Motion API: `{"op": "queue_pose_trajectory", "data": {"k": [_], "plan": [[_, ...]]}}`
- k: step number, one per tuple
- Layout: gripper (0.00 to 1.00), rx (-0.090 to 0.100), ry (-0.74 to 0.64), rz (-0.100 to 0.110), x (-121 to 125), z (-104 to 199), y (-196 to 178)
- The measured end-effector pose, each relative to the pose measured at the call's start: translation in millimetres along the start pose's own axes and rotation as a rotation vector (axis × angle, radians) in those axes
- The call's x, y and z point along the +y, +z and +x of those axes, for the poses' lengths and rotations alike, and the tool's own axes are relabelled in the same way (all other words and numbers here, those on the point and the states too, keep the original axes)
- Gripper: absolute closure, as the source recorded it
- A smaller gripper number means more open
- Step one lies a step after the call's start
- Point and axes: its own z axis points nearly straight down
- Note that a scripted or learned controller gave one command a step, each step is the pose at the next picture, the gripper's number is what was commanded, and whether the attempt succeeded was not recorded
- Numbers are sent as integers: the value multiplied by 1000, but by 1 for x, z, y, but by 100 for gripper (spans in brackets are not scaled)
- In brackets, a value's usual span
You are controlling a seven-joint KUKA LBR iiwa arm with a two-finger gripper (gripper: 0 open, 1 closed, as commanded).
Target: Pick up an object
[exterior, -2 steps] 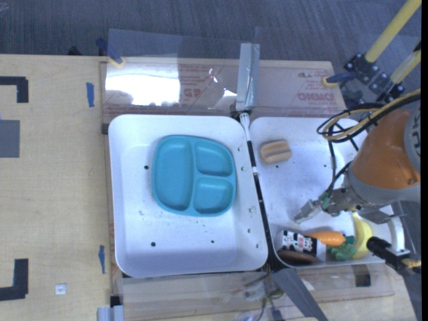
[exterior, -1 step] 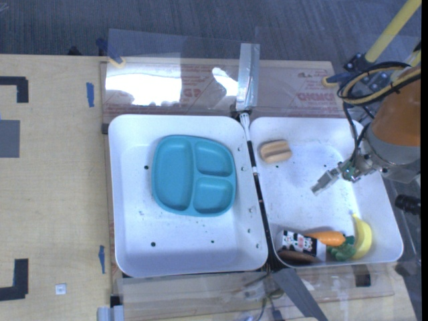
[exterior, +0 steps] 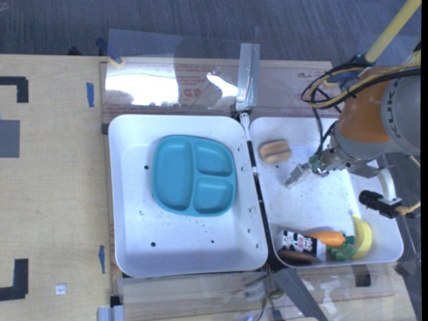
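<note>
My gripper (exterior: 299, 173) hangs over the upper middle of the right bin (exterior: 314, 202), pointing down and left, with bare white floor beneath its tip. A tan bread roll (exterior: 275, 150) lies just up and left of it, a small gap away. Along the bin's front edge lie a black-and-white carton (exterior: 298, 243), an orange carrot with green top (exterior: 330, 239) and a yellow banana (exterior: 363, 236). I see no object at the gripper's tip.
The left bin (exterior: 127, 199) holds a blue divided plate (exterior: 194, 176). A raised divider (exterior: 255, 179) separates the two bins. The arm's grey body and orange band (exterior: 364, 119) overhang the right bin's upper right corner, with cables above.
</note>
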Motion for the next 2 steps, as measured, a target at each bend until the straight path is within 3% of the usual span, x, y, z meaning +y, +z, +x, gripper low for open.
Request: {"op": "queue_pose_trajectory", "data": {"k": [1, 2], "plan": [[0, 3, 293, 8, 78, -11, 2], [0, -2, 15, 10, 80, -4, 1]]}}
